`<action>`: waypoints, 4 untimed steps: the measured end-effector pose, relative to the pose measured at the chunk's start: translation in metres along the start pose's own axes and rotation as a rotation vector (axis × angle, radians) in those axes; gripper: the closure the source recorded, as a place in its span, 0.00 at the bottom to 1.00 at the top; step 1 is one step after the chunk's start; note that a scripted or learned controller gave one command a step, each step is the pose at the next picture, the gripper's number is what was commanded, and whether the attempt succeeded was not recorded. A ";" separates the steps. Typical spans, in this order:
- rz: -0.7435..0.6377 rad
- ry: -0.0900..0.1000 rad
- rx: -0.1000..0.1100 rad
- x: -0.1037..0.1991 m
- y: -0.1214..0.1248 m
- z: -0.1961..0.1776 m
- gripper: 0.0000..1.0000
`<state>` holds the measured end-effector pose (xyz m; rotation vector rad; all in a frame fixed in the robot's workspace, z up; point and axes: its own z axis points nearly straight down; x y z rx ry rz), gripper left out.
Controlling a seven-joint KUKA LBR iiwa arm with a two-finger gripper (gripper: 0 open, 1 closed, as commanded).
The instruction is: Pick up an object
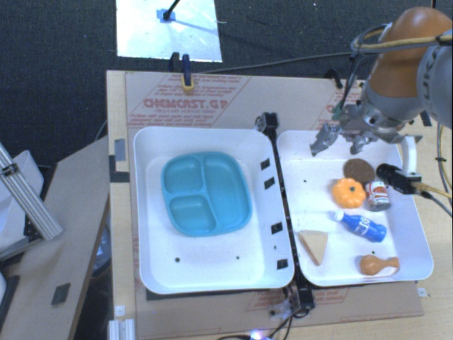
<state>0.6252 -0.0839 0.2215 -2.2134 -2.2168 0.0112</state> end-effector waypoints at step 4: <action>0.001 -0.001 -0.009 0.000 0.013 0.139 0.00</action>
